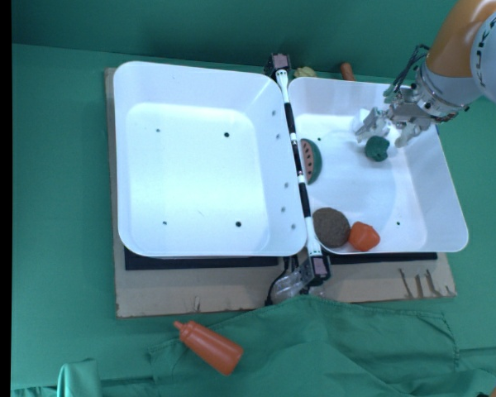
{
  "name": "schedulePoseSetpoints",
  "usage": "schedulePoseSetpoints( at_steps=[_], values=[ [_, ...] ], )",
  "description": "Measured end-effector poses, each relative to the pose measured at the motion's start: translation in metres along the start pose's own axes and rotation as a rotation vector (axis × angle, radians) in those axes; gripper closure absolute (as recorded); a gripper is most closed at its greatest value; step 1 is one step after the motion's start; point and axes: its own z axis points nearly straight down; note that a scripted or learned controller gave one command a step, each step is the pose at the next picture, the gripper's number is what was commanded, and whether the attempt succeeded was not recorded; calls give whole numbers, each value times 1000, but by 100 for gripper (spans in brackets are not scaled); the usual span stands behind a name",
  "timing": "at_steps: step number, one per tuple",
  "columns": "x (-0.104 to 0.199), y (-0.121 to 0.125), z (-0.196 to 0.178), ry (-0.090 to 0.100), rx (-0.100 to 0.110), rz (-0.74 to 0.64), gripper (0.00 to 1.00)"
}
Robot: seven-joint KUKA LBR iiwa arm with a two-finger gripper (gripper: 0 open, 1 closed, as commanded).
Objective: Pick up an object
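In the right bin (426, 209) lie a dark green lump (378, 148) near the back, a watermelon slice (310, 160) against the left wall, and a brown round piece (331, 227) beside an orange piece (364, 236) at the front. My gripper (388, 131) hovers just behind and above the green lump with its fingers (368, 126) spread open. The lump sits at the fingertips, and nothing is clamped between them.
The left bin (190, 172) stands next to it, joined by a black-and-white divider (293, 151). Behind the right bin sit a yellowish item (304, 71) and a small orange one (346, 70). An orange bottle (210, 347) and a green cloth (314, 350) lie in front.
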Motion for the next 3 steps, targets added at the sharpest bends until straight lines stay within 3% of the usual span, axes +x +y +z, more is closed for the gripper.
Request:
schedulePoseSetpoints(
  at_steps=[1, 2, 3],
  values=[
    [0, -4, 12, -2, -7, -1, 0],
    [-2, -2, -3, -7, -19, 2, 100],
    [6, 2, -57, 0, -7, 14, 100]
  ],
)
